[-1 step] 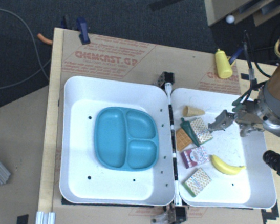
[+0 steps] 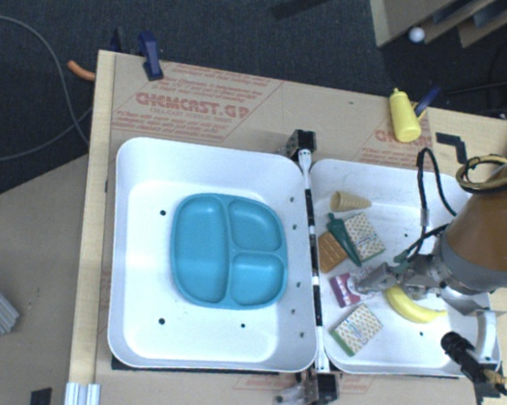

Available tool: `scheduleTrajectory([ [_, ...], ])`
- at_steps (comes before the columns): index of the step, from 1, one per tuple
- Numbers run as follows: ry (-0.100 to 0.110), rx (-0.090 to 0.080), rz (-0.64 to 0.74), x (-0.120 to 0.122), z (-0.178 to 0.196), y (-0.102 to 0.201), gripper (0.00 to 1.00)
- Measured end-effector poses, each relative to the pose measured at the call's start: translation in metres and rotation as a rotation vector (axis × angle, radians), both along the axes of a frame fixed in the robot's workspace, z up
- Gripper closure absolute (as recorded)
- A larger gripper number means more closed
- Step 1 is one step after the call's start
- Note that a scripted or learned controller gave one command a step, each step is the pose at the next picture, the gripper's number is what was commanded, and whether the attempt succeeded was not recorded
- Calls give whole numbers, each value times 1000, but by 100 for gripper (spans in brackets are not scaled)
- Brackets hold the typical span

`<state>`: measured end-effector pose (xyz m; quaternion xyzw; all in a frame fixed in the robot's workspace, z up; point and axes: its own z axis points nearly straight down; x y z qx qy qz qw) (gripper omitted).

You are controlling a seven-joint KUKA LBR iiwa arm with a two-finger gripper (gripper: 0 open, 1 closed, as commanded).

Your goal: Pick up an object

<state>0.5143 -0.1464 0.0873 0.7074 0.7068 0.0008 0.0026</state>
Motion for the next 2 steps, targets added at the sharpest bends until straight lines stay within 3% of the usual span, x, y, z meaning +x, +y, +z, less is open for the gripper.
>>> scheduleTrajectory([
  [1,-4,4,0,2,11,2,100],
  [2,-4,3,0,2,11,2,0],
])
